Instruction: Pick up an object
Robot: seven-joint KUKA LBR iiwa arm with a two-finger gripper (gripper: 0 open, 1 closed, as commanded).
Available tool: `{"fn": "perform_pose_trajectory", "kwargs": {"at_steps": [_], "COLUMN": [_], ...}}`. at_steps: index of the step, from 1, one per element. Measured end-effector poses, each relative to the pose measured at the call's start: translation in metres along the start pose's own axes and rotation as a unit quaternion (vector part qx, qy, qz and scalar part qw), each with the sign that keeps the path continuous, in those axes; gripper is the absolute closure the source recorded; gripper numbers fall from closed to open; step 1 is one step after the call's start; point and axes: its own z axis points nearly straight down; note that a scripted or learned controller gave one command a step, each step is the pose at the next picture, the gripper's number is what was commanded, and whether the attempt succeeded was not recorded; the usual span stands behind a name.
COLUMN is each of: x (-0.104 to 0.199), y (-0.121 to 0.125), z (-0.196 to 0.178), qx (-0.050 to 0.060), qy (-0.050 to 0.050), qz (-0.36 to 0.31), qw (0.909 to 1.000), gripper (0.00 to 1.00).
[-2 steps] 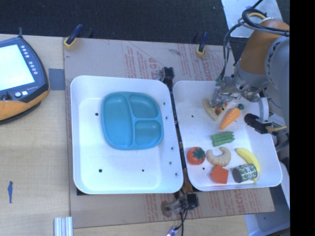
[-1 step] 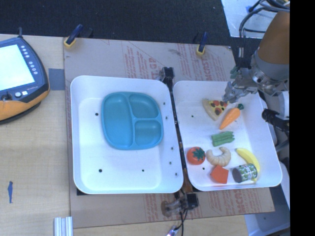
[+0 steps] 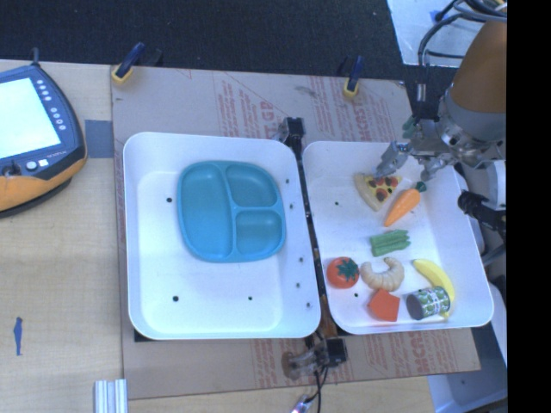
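Inside left bin [image 3: 146, 231], blue plate [image 3: 231, 210].

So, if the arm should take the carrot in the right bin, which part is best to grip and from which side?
Probably the thick orange middle of the carrot, coming straight down from above. It lies flat and slanted, green tip toward the bin's far right, with the fingers closing across its narrow width. The pizza slice lies close on the left, so one finger must fit between them. The gripper hovers just above already.

A wooden bench [image 3: 60, 274] carries a cardboard sheet [image 3: 258, 101] with two white bins [image 3: 146, 231] side by side; a tablet [image 3: 30, 132] lies at its left edge.
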Motion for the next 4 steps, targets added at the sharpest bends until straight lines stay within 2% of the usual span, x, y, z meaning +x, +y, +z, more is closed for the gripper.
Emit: {"fn": "perform_pose_trajectory", "kwargs": {"at_steps": [1, 2, 3, 4], "x": [-0.021, -0.023, -0.022, -0.012], "y": [0.023, 0.024, 0.023, 0.039], "z": [0.118, 0.105, 0.105, 0.114], "qx": [0.002, 0.002, 0.002, -0.002], "qy": [0.0, -0.001, -0.001, -0.001], "qz": [-0.001, -0.002, -0.002, -0.002], "qw": [1.0, 1.0, 1.0, 1.0], "gripper": [0.0, 1.0, 0.0, 0.0]}}
